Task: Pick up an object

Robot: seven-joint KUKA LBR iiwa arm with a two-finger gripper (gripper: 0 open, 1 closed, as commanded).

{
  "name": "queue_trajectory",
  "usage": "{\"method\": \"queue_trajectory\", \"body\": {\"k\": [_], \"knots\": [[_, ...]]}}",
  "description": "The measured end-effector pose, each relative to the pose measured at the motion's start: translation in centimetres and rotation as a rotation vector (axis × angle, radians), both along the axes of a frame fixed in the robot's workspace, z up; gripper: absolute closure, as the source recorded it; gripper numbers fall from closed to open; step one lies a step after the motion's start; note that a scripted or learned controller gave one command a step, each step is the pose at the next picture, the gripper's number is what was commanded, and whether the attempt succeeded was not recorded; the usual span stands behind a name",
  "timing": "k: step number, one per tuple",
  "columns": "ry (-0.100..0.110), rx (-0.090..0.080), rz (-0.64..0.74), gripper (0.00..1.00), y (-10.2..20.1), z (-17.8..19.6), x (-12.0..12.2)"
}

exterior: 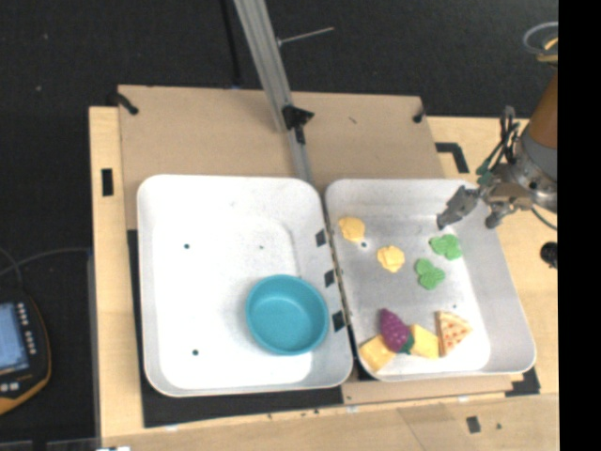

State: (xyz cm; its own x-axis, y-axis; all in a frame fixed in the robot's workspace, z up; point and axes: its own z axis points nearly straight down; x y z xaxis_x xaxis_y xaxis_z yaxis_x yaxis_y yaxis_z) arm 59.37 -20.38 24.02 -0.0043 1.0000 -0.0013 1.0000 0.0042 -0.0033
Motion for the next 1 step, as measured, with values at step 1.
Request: {"method": "queue_trajectory", "body": {"k": [1], "knots": [[0.000, 0.000, -0.005, 0.00, -0.16, -4.43, -0.75]]}}
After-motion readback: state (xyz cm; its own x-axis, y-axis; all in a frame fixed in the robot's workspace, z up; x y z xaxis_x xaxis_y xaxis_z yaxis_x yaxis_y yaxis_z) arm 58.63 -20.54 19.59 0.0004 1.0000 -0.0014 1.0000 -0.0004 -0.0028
